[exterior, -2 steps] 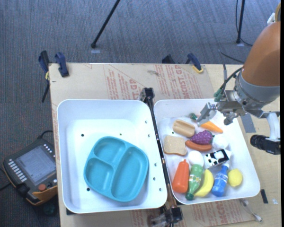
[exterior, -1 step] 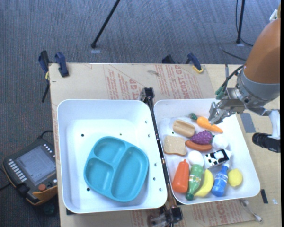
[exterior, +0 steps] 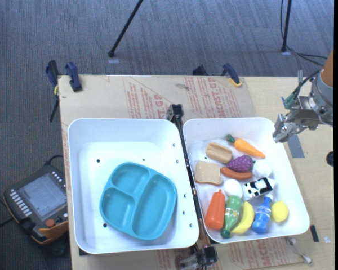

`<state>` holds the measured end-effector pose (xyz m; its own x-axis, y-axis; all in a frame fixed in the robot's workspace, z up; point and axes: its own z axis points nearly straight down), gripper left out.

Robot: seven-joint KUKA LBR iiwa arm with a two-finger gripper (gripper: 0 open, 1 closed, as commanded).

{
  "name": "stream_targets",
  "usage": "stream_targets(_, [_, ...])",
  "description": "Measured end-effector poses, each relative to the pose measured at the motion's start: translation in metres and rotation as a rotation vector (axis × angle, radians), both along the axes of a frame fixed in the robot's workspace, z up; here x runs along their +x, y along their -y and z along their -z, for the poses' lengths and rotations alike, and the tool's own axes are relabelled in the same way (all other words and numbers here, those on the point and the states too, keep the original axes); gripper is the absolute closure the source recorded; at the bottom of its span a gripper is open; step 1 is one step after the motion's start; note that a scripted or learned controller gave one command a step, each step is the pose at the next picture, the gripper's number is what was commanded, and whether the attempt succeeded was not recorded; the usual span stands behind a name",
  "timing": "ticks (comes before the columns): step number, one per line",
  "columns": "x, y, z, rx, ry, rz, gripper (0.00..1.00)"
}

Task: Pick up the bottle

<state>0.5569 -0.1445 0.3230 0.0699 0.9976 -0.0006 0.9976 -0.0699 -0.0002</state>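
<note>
Three toy bottles lie near the front of the right bin (exterior: pixel 299 191): an orange bottle (exterior: pixel 215 210), a green bottle (exterior: pixel 232 214) and a blue bottle (exterior: pixel 263 214). A yellow banana (exterior: pixel 245 218) rests between the green and blue ones. My gripper (exterior: pixel 283 131) hangs at the bin's far right corner, above the rim. It is well behind and to the right of the bottles, and nothing is visibly in it.
The right bin also holds a carrot (exterior: pixel 249 147), a hot dog (exterior: pixel 218 152), purple grapes (exterior: pixel 240 163), toast (exterior: pixel 208 174), a lemon (exterior: pixel 280 211) and a white egg (exterior: pixel 232 188). A blue divided plate (exterior: pixel 138 201) lies in the left bin (exterior: pixel 83 129).
</note>
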Motion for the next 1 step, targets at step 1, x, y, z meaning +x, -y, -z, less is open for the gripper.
stream_targets(1, [0.0031, 0.0595, -0.0298, 0.0, 0.0, 0.198, 1.0])
